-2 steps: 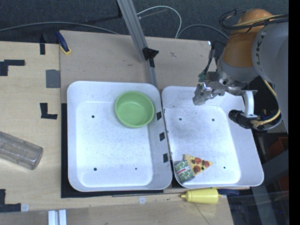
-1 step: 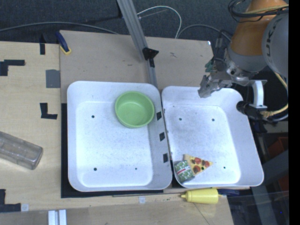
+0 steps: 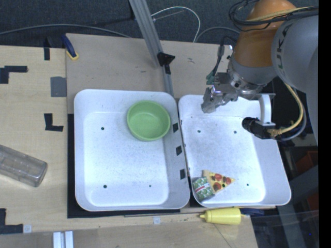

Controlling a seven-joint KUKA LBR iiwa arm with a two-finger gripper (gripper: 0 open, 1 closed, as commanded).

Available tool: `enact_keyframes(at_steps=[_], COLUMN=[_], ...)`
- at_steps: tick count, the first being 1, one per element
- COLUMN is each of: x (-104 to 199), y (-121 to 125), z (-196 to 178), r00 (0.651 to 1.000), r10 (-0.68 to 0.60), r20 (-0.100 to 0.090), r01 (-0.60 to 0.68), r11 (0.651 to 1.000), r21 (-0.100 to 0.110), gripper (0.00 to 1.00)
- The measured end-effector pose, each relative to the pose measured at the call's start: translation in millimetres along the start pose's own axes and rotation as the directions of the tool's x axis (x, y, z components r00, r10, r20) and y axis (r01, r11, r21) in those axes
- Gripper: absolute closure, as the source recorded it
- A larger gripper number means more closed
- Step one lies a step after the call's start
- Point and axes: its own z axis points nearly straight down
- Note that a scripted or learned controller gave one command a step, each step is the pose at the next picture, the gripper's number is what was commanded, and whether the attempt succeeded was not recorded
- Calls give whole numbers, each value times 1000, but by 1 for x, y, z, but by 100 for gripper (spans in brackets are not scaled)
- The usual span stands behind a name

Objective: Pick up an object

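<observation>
Your gripper hovers at the right bin's far-left corner; I cannot tell its state. Nothing lifted: bowl and pizza toy untouched.

Pretty even, soft overhead light, nothing dim. White bins run bright, close to blown out along the rims, with only faint shadows under the green bowl. Mild sheen on the orange band of the arm. Overall a bit soft and grainy, low-res look. Dark floor at the top goes murky. No obvious edge distortion.
</observation>
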Motion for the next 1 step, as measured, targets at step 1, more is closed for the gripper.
enact_keyframes(at_steps=[1], x=[53], y=[-9], z=[15], r00=[1000], r10=[0], r20=[1], r01=[0], r11=[1000], r21=[2], gripper=[100])
